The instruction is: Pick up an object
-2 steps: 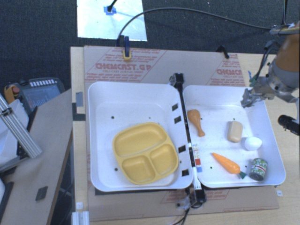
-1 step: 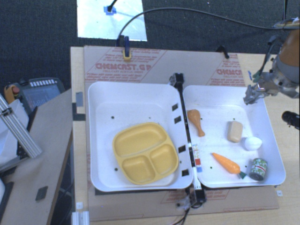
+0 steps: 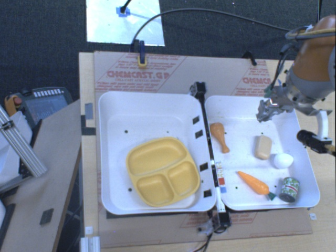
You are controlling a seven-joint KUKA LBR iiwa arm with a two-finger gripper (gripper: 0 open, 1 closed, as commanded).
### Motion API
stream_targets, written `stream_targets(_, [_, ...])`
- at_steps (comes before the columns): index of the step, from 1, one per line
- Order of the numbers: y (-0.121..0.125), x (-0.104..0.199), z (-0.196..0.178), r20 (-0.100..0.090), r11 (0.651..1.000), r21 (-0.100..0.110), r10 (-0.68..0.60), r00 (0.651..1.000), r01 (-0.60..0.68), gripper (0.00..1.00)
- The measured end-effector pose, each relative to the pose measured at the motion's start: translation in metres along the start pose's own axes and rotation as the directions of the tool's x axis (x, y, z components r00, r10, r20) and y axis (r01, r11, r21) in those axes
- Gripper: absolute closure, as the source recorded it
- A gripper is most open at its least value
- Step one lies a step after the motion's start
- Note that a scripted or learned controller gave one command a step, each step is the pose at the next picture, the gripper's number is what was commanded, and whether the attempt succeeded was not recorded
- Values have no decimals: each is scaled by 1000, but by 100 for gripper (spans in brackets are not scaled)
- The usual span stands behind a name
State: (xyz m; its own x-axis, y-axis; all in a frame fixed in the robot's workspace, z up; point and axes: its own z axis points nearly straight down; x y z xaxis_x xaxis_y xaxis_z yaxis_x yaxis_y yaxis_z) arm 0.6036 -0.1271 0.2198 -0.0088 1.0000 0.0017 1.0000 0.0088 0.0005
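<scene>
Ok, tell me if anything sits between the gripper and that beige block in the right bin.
Nothing visible does. The gripper hangs over the right bin's upper right part, and the beige block lies just below it in the view, with bare white floor between them. The egg lies to the block's lower right, off that line.

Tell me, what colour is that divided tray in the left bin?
The divided tray is pale yellow, seen plainly in the camera view.

The protective sheet [image 3: 157, 70] under the 2 bins carries red print: "CHEMCAST G P" reads clearly well to the left of the jaws, and a partly readable "CHEMCAST" repeats just left of them; the can's [image 3: 289, 189] label is too small to read
</scene>
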Motion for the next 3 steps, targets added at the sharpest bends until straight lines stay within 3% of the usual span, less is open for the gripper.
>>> stream_targets(2, [-18, 94, -8, -1, 1000, -1, -1, 1000, 1, 100])
stream_targets(3, [-41, 143, -3, -1, 1000, 2, -1, 1000, 1, 100])
